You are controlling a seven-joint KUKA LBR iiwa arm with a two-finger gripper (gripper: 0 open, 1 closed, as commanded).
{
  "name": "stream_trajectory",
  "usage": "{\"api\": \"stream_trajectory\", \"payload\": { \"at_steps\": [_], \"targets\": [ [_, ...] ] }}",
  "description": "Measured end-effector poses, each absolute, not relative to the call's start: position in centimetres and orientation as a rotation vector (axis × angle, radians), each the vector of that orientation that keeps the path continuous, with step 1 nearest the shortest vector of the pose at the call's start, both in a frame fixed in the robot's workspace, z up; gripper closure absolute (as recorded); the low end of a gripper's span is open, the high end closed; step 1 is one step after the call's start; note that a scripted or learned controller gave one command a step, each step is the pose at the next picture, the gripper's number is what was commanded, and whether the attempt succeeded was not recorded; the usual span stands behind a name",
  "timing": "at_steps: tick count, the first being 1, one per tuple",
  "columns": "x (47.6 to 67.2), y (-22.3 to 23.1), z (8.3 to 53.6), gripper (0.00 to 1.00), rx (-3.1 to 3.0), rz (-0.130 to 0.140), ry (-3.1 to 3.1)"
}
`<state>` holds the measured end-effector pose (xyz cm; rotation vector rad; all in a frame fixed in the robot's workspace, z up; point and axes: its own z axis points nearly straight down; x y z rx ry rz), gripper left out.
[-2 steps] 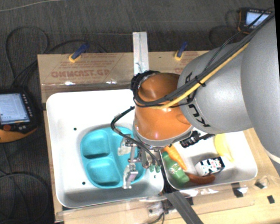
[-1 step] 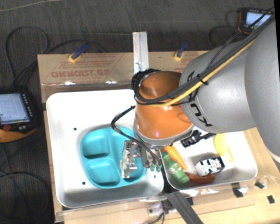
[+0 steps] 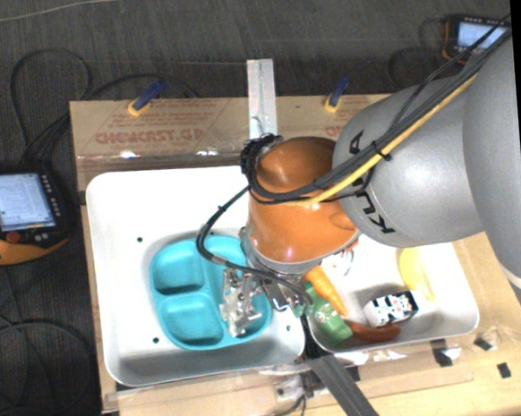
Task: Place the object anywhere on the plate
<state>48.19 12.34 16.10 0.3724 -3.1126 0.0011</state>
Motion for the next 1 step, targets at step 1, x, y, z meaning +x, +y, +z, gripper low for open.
{"api": "stream_trajectory", "payload": {
  "at_steps": [1],
  "targets": [
    [49.29, 11.24, 11.91, 1.00, 0.748, 0.001, -3.047]
  ]
}}
